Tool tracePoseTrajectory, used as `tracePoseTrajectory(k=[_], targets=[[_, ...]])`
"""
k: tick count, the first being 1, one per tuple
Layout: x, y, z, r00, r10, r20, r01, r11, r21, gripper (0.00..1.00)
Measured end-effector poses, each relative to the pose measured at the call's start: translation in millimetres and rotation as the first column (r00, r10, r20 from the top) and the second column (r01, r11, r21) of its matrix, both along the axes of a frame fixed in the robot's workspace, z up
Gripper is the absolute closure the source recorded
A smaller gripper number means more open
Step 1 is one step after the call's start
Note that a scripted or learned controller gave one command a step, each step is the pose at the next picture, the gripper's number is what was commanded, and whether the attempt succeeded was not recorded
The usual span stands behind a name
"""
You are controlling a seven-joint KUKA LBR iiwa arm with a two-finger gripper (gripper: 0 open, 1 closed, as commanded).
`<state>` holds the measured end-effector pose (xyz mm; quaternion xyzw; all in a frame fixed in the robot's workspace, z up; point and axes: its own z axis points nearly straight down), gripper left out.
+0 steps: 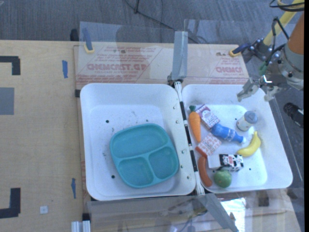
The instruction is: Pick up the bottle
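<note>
A blue bottle (226, 133) lies on its side in the middle of the right bin (275, 178), between a small carton and a banana. My gripper (256, 93) hangs above the bin's far right corner, up and to the right of the bottle and well apart from it. Its two fingers are spread open, and there is nothing between them.
Packed around the bottle are a carrot (194, 124), two small cartons (207, 116), a grey-lidded jar (246, 121), a banana (250, 146), a cow toy (231, 161), a green apple (222, 178) and a sausage (204, 170). The left bin holds a teal divided plate (144, 154).
</note>
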<state>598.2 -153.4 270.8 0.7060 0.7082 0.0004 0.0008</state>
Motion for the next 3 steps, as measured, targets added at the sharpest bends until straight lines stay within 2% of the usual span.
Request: tracePoseTrajectory(k=[1,2,3], targets=[[-40.1,43.4,-153.5,0.997,0.073,0.002,-0.073,0.997,0.0,0.0],[21.9,57.5,-178.4,0.999,-0.051,0.0,0.051,0.999,-0.002,0.0],[22.3,57.3,-168.7,0.999,-0.053,0.002,0.053,0.999,0.0,1.0]])
